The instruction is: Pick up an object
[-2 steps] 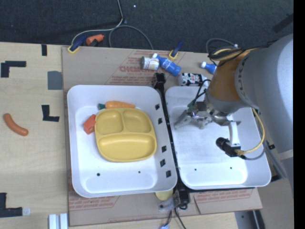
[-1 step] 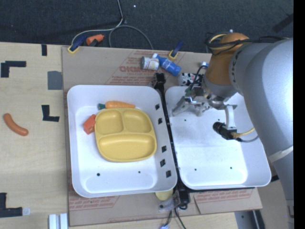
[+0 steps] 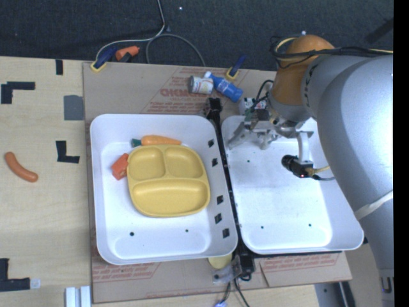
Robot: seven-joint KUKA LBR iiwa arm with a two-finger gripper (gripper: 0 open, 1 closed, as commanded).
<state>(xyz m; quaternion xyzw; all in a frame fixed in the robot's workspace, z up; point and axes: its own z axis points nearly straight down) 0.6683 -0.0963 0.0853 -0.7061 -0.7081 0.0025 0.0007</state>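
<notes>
The left white bin [image 3: 108, 235] holds a yellow divided plate [image 3: 169, 179]. An orange carrot [image 3: 160, 140] lies at the plate's far edge and a small red-orange piece [image 3: 119, 165] rests against its left side. My gripper [image 3: 249, 139] hangs over the far left corner of the right bin [image 3: 287, 226], close to the wall between the bins. Its fingers [image 3: 234, 137] stand apart, open, with nothing between them. It is well to the right of the plate and the carrot.
A blue and white bottle-like thing [image 3: 216, 85] lies on the cardboard behind the bins. A red sausage [image 3: 20, 167] sits on the wooden bench far left. An orange-handled clamp [image 3: 125, 53] and a cable lie at the back. The arm's grey body covers the right bin's right side.
</notes>
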